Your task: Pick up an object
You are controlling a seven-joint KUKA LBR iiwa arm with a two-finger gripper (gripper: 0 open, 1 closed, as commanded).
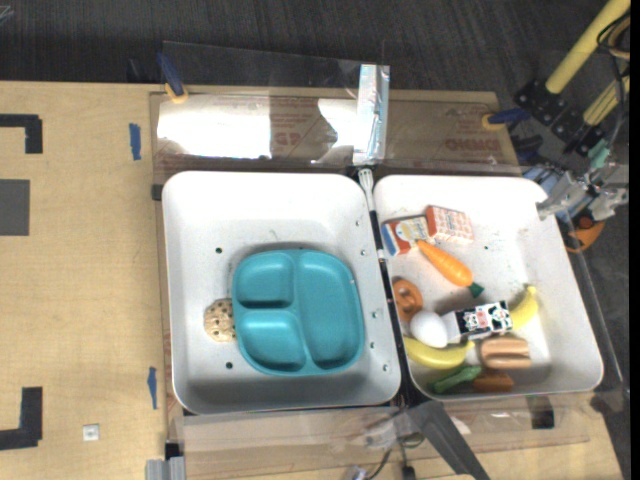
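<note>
The right bin (560, 298) holds several toy foods. A red and white carton (438, 227) lies toward the back, with an orange carrot (446, 265) just in front of it. Nearer the front are a brown pretzel (406, 296), a white egg (430, 328), a yellow banana (468, 344), a small black and white box (485, 319), a hot dog (503, 351) and a green vegetable (457, 378). My gripper (586, 200) hangs beyond the right bin's far right corner, off to the side of the foods and touching none.
The left bin (190, 218) bears a teal divided plate (297, 308) with a cookie (219, 319) beside its left edge. A clear plastic sheet (270, 108) stands behind the bins. Cables and yellow tubing (590, 38) crowd the upper right.
</note>
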